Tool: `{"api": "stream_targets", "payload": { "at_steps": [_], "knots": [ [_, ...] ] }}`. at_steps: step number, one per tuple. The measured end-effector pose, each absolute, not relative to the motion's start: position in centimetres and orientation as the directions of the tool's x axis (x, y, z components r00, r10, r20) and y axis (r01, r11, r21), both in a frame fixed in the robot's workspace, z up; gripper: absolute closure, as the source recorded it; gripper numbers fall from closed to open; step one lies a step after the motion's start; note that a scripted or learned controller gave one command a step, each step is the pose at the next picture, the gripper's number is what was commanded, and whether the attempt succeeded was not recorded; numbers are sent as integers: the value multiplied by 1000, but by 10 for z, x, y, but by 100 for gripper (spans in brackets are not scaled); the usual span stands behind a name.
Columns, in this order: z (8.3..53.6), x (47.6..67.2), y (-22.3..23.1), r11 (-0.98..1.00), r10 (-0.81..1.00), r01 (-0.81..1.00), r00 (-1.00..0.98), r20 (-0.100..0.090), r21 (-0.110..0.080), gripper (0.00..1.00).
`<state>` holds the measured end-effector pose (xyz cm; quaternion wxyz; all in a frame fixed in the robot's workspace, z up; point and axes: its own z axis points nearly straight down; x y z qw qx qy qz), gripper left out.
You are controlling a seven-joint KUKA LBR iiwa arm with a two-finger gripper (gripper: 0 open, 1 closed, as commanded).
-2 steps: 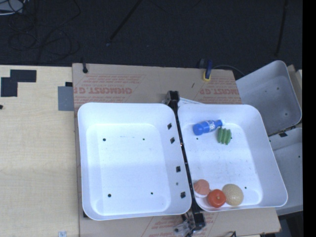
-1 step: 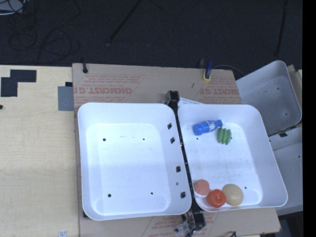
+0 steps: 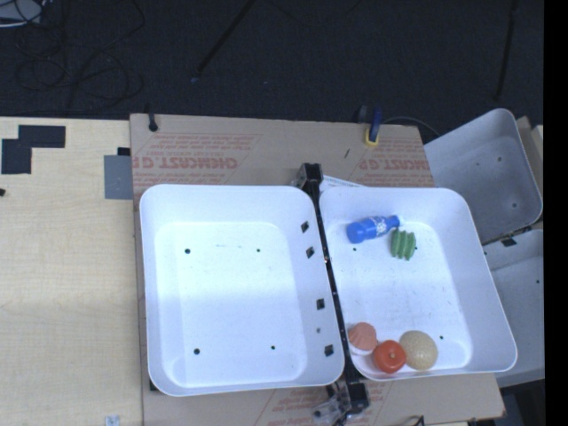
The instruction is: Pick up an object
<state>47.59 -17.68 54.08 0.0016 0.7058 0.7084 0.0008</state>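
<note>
Objects, right bin point(image 3: 461, 238): bottle point(image 3: 372, 228), green piece point(image 3: 404, 244) far; tomato point(image 3: 389, 357), two pale balls near. None lifted, pick not begun; gripper state: cannot tell

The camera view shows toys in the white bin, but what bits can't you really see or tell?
- Blue bottle: too small and blurred in the camera view to read any label.
- Green object: blurred; ridged, but what it is stays unclear.
- Pink round thing, red ball and tan ball: bunched in the right bin's near corner; contact unclear.
- Clamp below the bins: cut off by the bottom edge.
</note>
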Motion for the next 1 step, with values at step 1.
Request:
{"api": "stream_targets", "payload": {
  "at_steps": [1],
  "knots": [
    [538, 476, -146, 3, 1000, 1000, -3, 1, -3, 100]
  ]
}}
